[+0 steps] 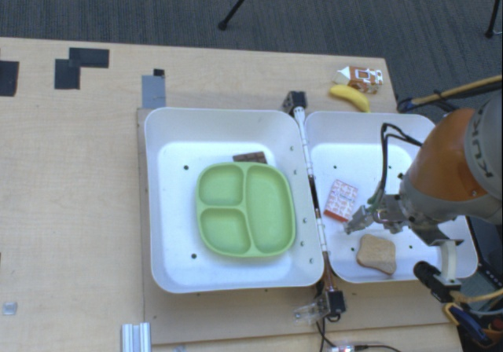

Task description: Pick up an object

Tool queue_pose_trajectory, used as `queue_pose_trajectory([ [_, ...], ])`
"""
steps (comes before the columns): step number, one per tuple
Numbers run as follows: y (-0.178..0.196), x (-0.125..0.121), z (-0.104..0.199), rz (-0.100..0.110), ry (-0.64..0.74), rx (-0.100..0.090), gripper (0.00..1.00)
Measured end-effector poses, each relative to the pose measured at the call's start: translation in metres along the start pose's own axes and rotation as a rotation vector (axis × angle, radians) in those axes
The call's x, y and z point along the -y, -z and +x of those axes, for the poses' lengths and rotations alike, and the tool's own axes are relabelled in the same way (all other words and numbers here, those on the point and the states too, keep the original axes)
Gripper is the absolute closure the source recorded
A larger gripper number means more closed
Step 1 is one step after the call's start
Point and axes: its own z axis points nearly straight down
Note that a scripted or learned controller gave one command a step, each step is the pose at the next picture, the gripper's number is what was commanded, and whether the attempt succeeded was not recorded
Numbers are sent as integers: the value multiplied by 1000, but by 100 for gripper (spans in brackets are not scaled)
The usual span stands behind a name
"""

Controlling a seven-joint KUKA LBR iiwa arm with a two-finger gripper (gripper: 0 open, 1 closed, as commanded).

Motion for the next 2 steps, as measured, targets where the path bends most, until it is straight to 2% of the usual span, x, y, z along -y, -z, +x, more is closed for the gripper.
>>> queue_pose_trajectory([
  [1,-19,-1,16,-5,0,2,0],
  [2,-7,-4,17,-11,4,2,100],
])
